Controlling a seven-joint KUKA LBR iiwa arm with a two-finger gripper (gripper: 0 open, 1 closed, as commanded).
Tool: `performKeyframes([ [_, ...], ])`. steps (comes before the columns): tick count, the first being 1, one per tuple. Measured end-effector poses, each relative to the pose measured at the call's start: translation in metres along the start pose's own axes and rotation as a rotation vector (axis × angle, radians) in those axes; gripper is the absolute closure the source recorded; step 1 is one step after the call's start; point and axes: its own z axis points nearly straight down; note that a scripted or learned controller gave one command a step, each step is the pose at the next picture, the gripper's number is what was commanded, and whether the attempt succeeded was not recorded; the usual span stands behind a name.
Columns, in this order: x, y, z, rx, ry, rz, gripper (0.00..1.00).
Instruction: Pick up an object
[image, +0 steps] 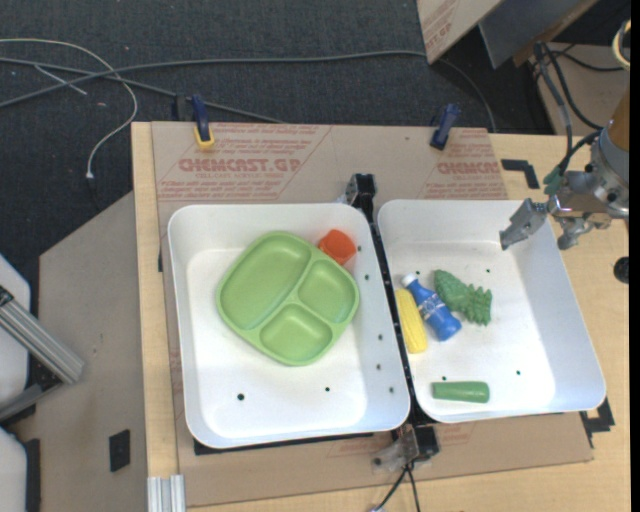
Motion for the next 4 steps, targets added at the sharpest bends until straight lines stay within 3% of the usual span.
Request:
performKeyframes([
  [1,0.0,0.001,-0.001,-0.002,-0.001,-0.001,0.0],
  [2,-0.002,-0.005,0.041,-0.001,0.0,0.0,0.0],
  [4,0.002,-0.009,0.167,0.005,0.002,0.0,0.0],
])
